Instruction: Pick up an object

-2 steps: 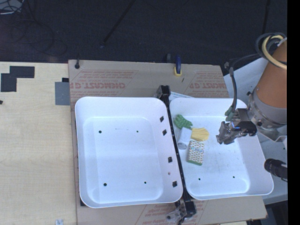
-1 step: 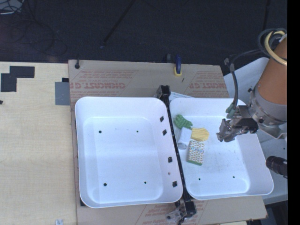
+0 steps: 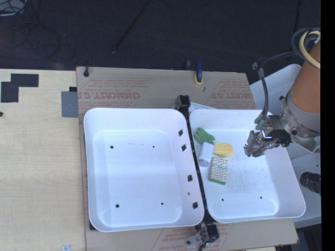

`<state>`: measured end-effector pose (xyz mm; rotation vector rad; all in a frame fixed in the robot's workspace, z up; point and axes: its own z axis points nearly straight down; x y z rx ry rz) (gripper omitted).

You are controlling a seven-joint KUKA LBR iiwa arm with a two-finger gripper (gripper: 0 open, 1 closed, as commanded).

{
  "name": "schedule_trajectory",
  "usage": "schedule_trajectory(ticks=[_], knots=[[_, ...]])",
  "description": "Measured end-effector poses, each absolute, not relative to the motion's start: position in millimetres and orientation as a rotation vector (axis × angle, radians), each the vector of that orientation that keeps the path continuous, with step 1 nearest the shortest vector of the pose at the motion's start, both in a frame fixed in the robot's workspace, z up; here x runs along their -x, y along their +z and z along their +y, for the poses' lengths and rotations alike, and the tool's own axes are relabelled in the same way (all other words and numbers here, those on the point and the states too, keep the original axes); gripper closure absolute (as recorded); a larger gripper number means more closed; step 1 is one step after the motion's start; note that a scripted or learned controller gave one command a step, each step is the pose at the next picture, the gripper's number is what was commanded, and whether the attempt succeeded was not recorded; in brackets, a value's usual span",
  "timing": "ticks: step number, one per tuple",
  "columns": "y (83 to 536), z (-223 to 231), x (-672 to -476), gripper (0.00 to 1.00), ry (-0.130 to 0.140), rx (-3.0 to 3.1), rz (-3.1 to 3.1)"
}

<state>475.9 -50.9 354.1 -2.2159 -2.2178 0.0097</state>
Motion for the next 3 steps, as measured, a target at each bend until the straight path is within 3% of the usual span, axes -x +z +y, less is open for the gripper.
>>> schedule_trajectory(ticks=[1, 2, 3], knots=[[363, -51, -476.1, 1.00, 0.013, 2.211, -2.220], [349, 1, -475.8, 1.00, 0.004, 2.214, -2.224], [359, -1, -476.1, 1.00, 0.007, 2.216, -2.221]])
